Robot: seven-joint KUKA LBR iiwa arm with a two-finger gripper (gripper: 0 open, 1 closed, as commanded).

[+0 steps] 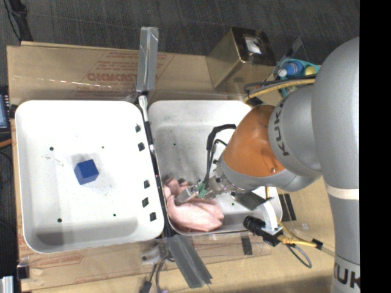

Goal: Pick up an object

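In left bin [36, 163], blue cube [87, 171], unobstructed

Bench [55, 63] — 2 white bins [36, 163]

A soft, pale pink object [192, 213], lumpy and crumpled like cloth or plush, is seen lying in the near left corner of the right bin [183, 118]. A small blue cube [86, 171] is set flat in the left bin [36, 118]
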